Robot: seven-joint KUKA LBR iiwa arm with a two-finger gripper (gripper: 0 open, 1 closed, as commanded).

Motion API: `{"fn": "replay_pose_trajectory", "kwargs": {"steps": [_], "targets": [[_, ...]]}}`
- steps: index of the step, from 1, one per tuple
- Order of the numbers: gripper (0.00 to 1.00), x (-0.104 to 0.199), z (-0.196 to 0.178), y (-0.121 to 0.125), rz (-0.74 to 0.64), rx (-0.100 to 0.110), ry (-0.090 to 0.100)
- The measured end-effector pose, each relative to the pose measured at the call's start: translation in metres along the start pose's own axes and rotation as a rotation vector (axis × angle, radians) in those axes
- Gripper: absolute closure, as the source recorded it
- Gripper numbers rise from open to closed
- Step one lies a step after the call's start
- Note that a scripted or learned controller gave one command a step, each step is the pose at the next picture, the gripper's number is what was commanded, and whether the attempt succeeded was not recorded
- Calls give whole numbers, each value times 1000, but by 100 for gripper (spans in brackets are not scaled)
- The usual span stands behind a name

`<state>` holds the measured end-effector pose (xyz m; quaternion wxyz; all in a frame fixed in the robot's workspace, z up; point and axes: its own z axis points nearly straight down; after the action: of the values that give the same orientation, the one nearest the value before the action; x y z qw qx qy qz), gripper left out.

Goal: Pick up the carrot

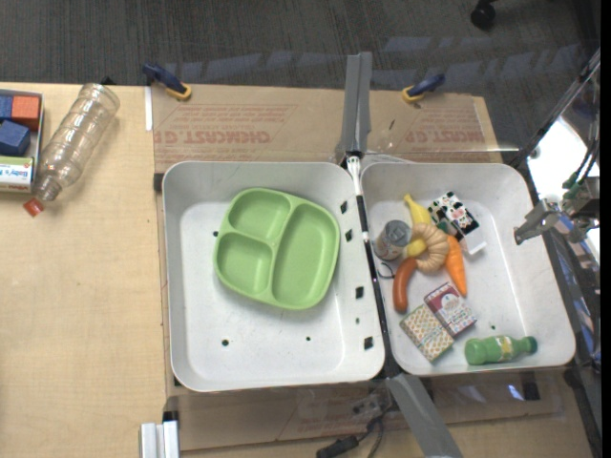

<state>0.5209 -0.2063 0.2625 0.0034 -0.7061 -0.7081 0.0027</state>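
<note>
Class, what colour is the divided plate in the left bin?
The plate is light green, seen best in the camera view.

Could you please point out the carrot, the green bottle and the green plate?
carrot (456,267): camera view, middle of its orange body.
green bottle (496,349): camera view, middle of its body.
green plate (279,248): camera view, ridge between its compartments.
</note>
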Motion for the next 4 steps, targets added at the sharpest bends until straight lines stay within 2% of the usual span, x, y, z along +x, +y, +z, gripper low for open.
{"fn": "replay_pose_trajectory", "kwargs": {"steps": [1, 2, 3, 4], "targets": [[0, -8, 157, -38, -228, -2, 2], [0, 38, 173, -40, -429, -8, -3], [0, 80, 144, -39, -700, -11, -10], [0, 120, 74, -19, -1024, -4, -2]]}}
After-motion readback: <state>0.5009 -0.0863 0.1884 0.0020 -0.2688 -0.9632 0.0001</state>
